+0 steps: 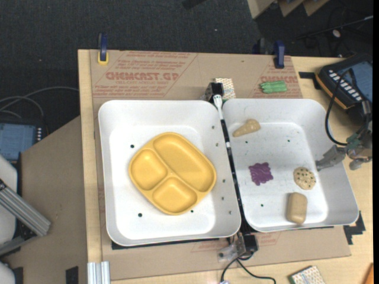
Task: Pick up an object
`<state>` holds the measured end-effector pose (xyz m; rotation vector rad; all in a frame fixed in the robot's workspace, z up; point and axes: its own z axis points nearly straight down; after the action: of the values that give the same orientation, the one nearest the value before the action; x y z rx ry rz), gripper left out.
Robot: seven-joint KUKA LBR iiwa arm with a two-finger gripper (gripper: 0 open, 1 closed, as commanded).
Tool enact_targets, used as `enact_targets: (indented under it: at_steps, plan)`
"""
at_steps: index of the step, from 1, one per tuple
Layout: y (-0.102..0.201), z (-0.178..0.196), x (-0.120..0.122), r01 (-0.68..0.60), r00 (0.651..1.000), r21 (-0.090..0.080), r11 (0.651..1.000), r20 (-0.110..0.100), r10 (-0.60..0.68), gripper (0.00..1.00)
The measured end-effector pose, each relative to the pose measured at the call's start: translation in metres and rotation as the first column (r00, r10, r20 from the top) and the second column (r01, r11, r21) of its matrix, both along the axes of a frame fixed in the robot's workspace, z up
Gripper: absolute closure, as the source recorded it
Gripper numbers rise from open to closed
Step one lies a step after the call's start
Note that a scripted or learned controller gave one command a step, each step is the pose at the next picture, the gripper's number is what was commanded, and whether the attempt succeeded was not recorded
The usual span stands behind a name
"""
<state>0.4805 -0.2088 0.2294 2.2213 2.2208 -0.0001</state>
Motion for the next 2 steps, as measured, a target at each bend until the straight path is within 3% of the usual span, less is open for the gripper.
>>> enact_targets:
  at_steps: [1, 2]
  plan:
    - [0.018, -0.14, 0.149, -0.008, 1.0, -0.006, 1.0, 0.024, 0.008, 0.0]
    - [0.123, -0.145, 0.049, -0.004, 1.0, 0.007, 1.0, -0.01, 0.004, 0.0]
